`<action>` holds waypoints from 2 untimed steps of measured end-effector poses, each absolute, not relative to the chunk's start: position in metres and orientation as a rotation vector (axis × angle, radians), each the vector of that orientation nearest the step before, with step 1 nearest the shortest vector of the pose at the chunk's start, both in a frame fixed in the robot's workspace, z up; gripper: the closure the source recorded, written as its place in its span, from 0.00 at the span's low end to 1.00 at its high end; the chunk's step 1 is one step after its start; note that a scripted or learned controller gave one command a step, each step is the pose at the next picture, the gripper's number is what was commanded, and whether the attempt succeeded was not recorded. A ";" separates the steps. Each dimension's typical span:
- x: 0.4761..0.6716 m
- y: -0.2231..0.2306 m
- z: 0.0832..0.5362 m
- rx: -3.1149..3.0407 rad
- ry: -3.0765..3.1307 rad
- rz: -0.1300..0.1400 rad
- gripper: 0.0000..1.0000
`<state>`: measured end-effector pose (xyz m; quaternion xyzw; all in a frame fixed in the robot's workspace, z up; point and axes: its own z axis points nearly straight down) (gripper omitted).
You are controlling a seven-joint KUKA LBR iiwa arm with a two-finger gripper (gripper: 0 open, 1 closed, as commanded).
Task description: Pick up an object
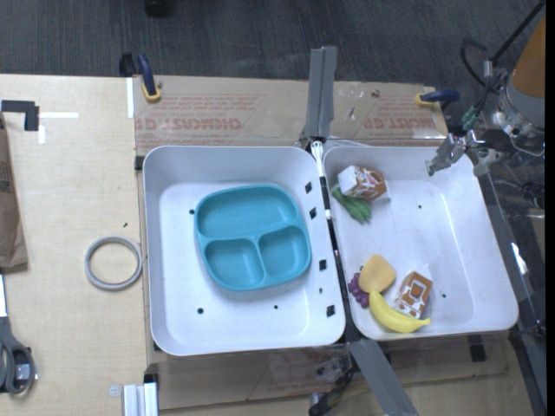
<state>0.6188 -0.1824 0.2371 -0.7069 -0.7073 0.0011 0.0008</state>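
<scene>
Here the banana point(397, 316) lies well apart from the hand point(448, 156).

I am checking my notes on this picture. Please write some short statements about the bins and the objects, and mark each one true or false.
1. The blue tray lies in the left bin. True.
2. The banana lies in the left bin. False: it lies in the right bin, near the front.
3. The gripper is above the right bin's far right corner. True.
4. The tray has one compartment. False: it has three.
5. A tape ring lies on the bench left of the bins. True.
</scene>
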 end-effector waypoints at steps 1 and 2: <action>0.633 -0.117 0.125 -2.289 -2.150 0.003 0.00; 0.608 -0.092 0.092 -1.923 -2.483 0.002 0.00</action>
